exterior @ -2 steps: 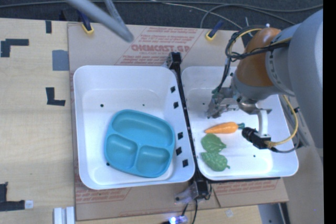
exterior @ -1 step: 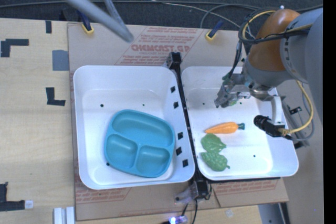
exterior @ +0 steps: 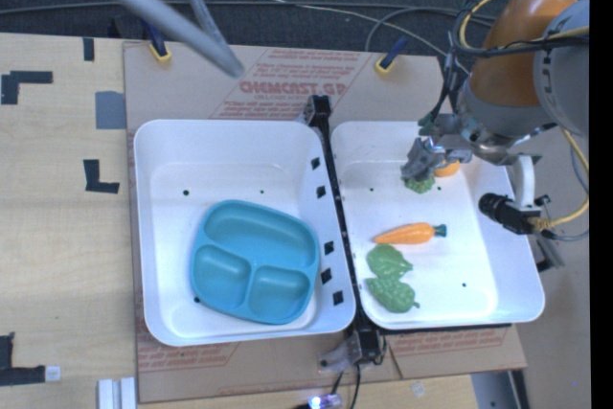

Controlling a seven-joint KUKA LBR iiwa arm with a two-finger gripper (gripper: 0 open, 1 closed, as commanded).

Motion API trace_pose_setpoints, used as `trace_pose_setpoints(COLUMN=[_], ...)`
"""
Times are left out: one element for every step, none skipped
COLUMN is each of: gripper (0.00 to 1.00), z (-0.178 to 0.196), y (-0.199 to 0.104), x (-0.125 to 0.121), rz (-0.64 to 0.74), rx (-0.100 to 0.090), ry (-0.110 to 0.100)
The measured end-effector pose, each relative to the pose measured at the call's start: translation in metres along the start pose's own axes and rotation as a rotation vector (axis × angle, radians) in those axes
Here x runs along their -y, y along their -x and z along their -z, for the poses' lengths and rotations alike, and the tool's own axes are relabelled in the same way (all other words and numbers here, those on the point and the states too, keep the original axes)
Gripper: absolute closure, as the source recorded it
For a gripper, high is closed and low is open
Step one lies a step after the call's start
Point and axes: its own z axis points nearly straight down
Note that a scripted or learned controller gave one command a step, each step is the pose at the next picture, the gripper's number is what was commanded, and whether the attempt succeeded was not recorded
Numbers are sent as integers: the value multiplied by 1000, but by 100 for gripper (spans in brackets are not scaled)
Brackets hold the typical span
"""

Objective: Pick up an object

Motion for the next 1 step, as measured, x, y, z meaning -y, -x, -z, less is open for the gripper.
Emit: trace_pose_setpoints(gripper=[100], z=[32], y=[-1], x=[-1], rz=[0], rx=[0], ry=[-2])
